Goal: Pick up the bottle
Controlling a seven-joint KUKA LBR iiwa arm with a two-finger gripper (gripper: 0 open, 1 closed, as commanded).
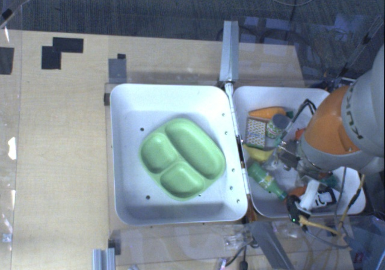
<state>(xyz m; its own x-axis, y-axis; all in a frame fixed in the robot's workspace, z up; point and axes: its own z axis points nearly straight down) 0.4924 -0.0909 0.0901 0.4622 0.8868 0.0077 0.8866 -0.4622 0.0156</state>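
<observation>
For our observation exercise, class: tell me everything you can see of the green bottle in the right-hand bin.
The bottle is small, green and looks like clear plastic. It lies on its side, slanting from upper left to lower right, near the left wall of the right bin. Its upper end sits by a yellow item; its lower end reaches towards the arm. Whether it has a cap or label is too small to tell.

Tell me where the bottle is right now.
The green bottle lies on its side in the right bin, near that bin's left wall, just below a yellow item and left of the arm.
</observation>
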